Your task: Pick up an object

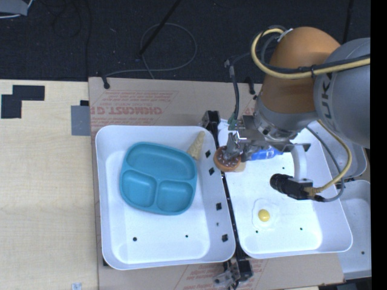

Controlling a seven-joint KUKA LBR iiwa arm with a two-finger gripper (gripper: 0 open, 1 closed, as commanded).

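Red printed lettering ran across the cardboard sheet (pixel 145 101) under the bins, upside down to the camera and too faint to read surely. White letters "UK" showed on the grey arm (pixel 347 95).

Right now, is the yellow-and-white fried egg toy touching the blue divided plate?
Apart. The camera view shows the fried egg toy and blue divided plate in separate white bins.

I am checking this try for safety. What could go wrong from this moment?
1. The pincer is at the donut, which lies on the right bin's left edge by the divider; the donut may slip away or tip into the left bin.
2. The blue item lies close beside the pincer and could get knocked.
3. The fried egg lies below the arm's black attachment; a low move might hit it.
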